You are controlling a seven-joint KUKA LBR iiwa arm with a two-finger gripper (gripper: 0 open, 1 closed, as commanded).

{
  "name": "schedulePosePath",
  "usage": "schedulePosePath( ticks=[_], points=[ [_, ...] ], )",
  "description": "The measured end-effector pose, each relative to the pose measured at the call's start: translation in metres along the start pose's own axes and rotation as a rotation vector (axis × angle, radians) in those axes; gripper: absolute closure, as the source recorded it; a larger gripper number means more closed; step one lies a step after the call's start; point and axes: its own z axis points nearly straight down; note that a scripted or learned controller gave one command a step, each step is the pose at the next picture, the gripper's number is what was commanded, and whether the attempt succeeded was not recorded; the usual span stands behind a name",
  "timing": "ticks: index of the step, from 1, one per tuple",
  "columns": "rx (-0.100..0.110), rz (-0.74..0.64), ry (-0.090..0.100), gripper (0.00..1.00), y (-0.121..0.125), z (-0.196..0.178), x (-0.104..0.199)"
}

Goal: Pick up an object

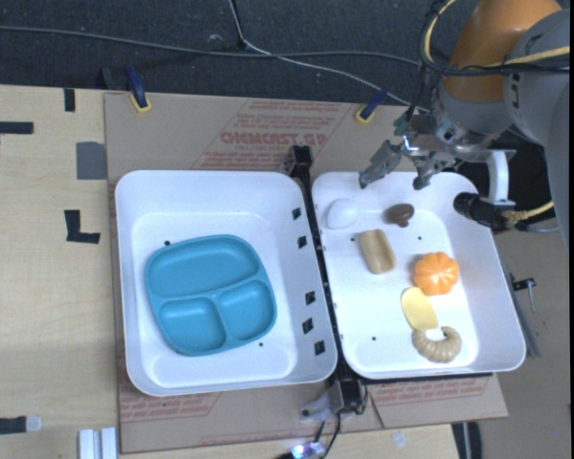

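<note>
Above the right bin's far rim, the spread, empty jaws; red, unreadable print on the cardboard behind.

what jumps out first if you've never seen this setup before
The big blue divided plate in the left bin grabs the eye first. Next is the small orange pumpkin-like object among the little items in the right bin. Above that bin's far edge, the pincer hangs with its fingers spread, holding nothing.
</note>
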Motion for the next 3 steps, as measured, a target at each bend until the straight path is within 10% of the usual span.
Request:
schedulePosePath(
  ticks=[3],
  points=[
    [0.000, -0.001, -0.002, 0.00, -0.004, 0.154, 0.008]
  ],
)
